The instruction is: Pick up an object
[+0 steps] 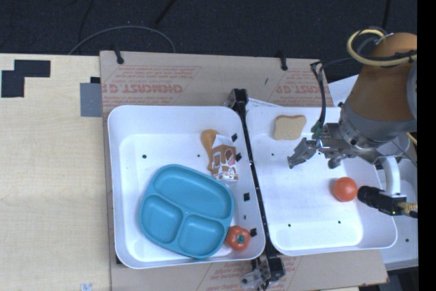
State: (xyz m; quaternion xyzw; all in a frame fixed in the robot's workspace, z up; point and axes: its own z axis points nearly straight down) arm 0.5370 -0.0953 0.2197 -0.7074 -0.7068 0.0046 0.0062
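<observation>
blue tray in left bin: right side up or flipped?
Right side up. The blue tray shows its three recessed compartments facing the camera, lying in the left bin.

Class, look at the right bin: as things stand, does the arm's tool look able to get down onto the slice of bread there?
Probably yes. The tool hangs over the right bin, just below and right of the bread slice. The bread lies alone on bare bin floor with nothing over it; the orange ball sits well off to the right.
</observation>
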